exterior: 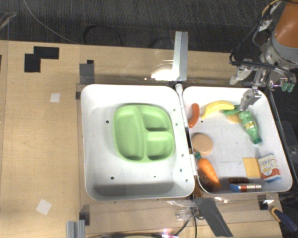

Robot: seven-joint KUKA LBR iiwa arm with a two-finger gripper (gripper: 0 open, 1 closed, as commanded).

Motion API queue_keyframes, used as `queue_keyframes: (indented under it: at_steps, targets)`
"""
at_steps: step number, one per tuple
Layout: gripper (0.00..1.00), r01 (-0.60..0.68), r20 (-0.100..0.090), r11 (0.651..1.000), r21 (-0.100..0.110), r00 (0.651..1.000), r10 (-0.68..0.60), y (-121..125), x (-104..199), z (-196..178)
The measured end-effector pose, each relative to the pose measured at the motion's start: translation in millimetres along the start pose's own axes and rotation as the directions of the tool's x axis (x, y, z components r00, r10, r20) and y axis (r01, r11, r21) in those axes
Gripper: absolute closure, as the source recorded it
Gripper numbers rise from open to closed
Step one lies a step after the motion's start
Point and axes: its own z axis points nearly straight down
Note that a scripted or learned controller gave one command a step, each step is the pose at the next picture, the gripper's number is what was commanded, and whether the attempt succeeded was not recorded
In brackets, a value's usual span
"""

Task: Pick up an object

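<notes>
A: Start at the left. What sits in the left bin (97, 148)?

B: A green divided plate (143, 132) near its middle. Broad, stiff and flat, so I judge it a poor pick; little for the tool to close on except its rim.

A: And the right bin (223, 140)?

B: Along its left wall, a sausage (193, 114) toward the back, a tan round biscuit-like disc (202, 143) below it, and a carrot (208, 172) at the front left corner. Then a banana (217, 107) near the back edge, a pen (246, 186) along the front edge, a yellow block (251, 167), a green bottle (249, 124), and a small carton (268, 165) by the right wall.

A: Where is the tool (248, 99)?

B: Low at the back of the right bin, at the bottle's top end, just beside the banana's tip. Whether it is spread or pinching anything, I cannot tell.

A: How would the bottle handle?

B: Probably light, smooth plastic, likely to roll or slip. I would take it across the body. The banana looks softer and easier to bruise.

A: Room?

B: Tight at the carrot's corner and by the walls; the bin's middle floor is open.
</notes>
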Motion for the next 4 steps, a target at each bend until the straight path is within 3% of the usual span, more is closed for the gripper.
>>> queue_keyframes:
  at_steps: [1, 2, 3, 4]
  targets:
    - [0.0, 0.0, -0.01, 1.0, -0.002, 1.0, 0.0, -8.6, 14.0, 130.9]
    - [0.0, 0.06, 0.006, 0.998, 0.001, 0.998, -0.06, 23.6, 43.9, 192.8]
    - [0.0, 0.24, -0.001, 0.971, 0.0, 0.971, -0.24, -2.6, 65.9, 178.5]
    - [0.0, 0.445, 0.0, 0.895, 0.0, 0.895, -0.445, -47.7, 75.5, 172.9]
